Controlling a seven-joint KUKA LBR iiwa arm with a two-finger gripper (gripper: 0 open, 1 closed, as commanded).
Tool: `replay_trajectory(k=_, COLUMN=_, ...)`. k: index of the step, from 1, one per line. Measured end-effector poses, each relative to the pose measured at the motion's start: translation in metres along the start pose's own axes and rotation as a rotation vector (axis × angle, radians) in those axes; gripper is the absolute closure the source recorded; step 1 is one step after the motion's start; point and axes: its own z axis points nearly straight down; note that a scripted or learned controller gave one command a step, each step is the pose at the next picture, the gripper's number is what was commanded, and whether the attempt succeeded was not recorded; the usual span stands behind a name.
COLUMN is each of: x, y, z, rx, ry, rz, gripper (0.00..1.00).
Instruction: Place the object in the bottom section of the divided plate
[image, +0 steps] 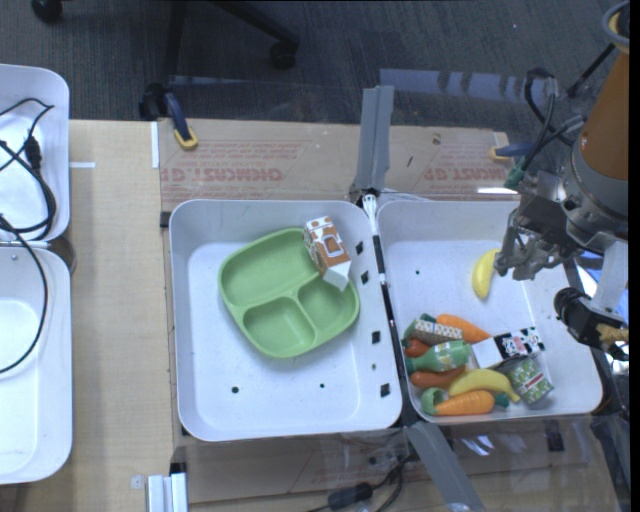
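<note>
A green divided plate (262, 275) lies in the left bin (200, 330), turned at an angle. Its bottom section (275, 325) holds nothing. A small orange-and-white carton (326, 245) rests tipped on the plate's upper right rim, over the right section. My gripper (524, 264) hangs over the upper right of the right bin (420, 260), open, with nothing between its fingers. A yellow banana (483, 275) lies on the bin floor just to the gripper's left, apart from it.
A heap of toy food sits at the right bin's front: carrots (462, 327), a second banana (483, 381), a green bottle (442, 353), a small can (530, 380) and a black-and-white packet (518, 344). A divider wall (385, 310) separates the bins.
</note>
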Motion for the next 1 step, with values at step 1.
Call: replay_trajectory(k=1, x=0.0407, y=-0.0181, z=0.053, rx=-0.001, ry=0.003, rz=-0.127, gripper=1.0)
